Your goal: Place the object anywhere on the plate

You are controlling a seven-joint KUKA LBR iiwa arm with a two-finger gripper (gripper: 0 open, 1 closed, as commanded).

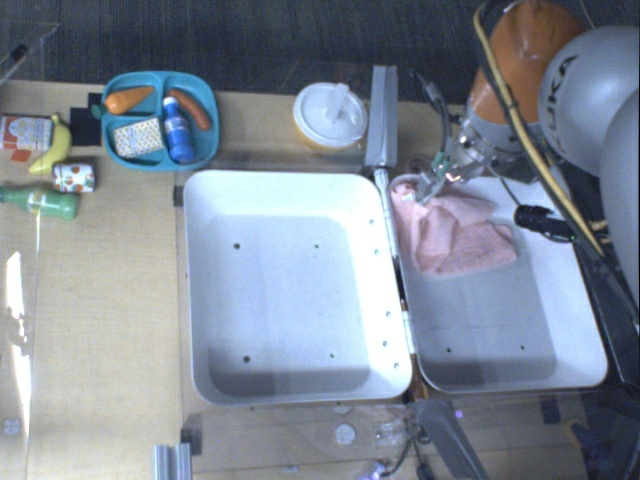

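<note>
Pink cloth [455, 236], crumpled, lies in the far-left corner of the right bin [520, 353], its upper edge against the bin's left wall. The gripper [437, 183] is at the cloth's far-left corner; whether it pinches the fabric cannot be told from this slant. The step in hand appears to be the grasp. The left bin [285, 288] lies just beside. No evident plate shows; the white lidded container [330, 115] and blue divided tray [205, 118] stand along the bench's far edge. The next move calls for a confirmed grip, then a lift.

The tool [432, 186] fingertips are too small to tell apart.
</note>
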